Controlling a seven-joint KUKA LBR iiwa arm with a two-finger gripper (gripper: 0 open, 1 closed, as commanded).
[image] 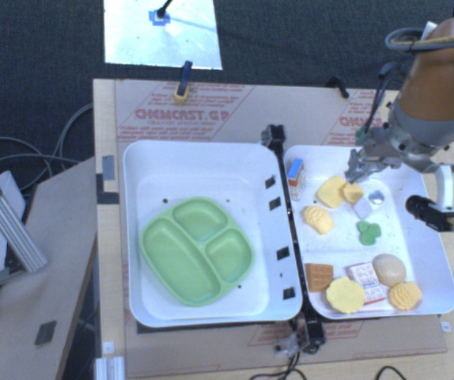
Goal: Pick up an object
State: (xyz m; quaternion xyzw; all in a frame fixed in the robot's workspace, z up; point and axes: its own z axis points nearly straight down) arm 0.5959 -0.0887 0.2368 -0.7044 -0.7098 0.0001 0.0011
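1. Gripper is low over the right bin, at its upper part.
2. Yellow cheese wedge lies just below and left of the fingers; a smaller yellow piece sits directly beneath them.
3. Finger state: cannot tell, tips too small and blurred.
4. Judgement: a short straight descent should reach the small piece.

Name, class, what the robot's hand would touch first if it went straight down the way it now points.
Most likely the yellow wedge-shaped toy directly beneath the hand in the right bin; height above it is unclear from this slanted view.
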